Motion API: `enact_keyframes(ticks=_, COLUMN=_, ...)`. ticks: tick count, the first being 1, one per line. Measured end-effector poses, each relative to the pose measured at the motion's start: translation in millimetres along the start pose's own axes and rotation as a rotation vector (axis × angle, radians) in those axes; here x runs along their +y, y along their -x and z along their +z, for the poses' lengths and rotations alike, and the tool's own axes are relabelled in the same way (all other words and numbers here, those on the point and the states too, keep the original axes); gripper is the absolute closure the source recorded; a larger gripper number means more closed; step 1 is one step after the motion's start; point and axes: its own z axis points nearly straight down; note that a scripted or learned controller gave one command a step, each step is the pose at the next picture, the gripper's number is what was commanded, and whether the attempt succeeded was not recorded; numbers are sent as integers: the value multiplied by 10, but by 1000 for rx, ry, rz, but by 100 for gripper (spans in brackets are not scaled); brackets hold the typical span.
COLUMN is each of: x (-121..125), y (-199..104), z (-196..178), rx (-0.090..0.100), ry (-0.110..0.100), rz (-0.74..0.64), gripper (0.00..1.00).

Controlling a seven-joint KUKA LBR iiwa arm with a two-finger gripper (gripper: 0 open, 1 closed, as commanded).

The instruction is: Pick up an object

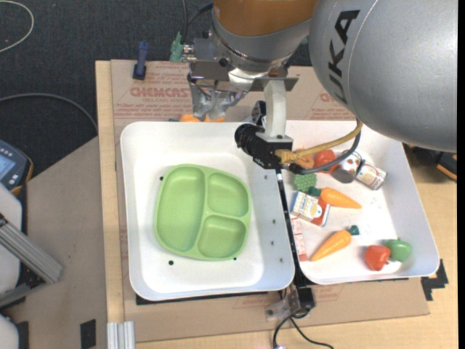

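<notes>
From the camera above the bench, the grey arm comes in from the right and fills the top of the view, its orange band just above the wrist. The gripper (209, 110) hangs over the far rim of the left bin (132, 195). From this angle it cannot be told whether it is released or clenched, and nothing can be seen grasped in it. Right under it, at that rim, two small orange bits (193, 118) peek out; what they belong to is unclear. In the left bin lies a green plate (202, 213) with three compartments, flat and near the middle. The loose things to pick sit in the right bin (420, 220), well apart from the gripper. At its far left corner is a red piece (325, 157), partly hidden by the robot's cable, with a green lump (304, 182) just below it. A can (370, 175) lies on its side near the far edge. A carton (308, 206) lies by the left wall, between the far carrot (340, 198) and the near carrot (330, 244), close to both. At the near right corner a tomato (376, 257) lies just beside a green ball (400, 249). Both bins rest on a board (107, 195), with a blue clip (140, 60) at its far left edge.
</notes>
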Motion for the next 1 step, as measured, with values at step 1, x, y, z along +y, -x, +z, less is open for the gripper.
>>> enact_keyframes(ticks=1, x=-457, y=27, z=1438, rx=-14, ry=-36, rz=2, gripper=100)
